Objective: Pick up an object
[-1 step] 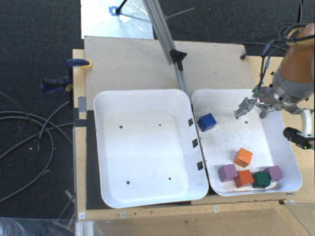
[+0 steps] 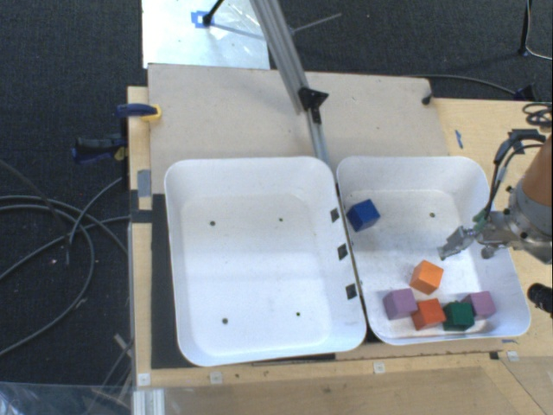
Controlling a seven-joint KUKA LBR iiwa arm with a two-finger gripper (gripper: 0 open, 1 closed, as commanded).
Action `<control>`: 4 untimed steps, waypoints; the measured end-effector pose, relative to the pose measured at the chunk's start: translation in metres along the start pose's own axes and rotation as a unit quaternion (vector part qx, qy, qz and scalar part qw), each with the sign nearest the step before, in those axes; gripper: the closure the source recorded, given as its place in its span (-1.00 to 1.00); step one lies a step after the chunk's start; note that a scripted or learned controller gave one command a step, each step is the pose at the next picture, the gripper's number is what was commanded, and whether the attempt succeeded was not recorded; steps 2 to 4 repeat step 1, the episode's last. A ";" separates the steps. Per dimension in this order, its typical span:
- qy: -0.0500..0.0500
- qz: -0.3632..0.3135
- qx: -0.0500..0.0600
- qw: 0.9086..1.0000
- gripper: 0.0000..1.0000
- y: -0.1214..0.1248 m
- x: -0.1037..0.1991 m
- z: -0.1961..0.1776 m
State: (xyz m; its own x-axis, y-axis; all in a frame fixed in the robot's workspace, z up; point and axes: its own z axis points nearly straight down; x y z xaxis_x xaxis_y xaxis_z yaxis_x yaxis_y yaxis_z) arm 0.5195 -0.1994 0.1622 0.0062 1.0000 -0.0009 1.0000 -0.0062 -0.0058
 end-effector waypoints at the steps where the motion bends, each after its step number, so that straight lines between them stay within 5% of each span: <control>1: -0.002 -0.006 -0.012 1.000 -1.00 -0.005 0.017 0.049; 4: -0.002 -0.006 -0.012 1.000 -1.00 -0.005 0.017 0.049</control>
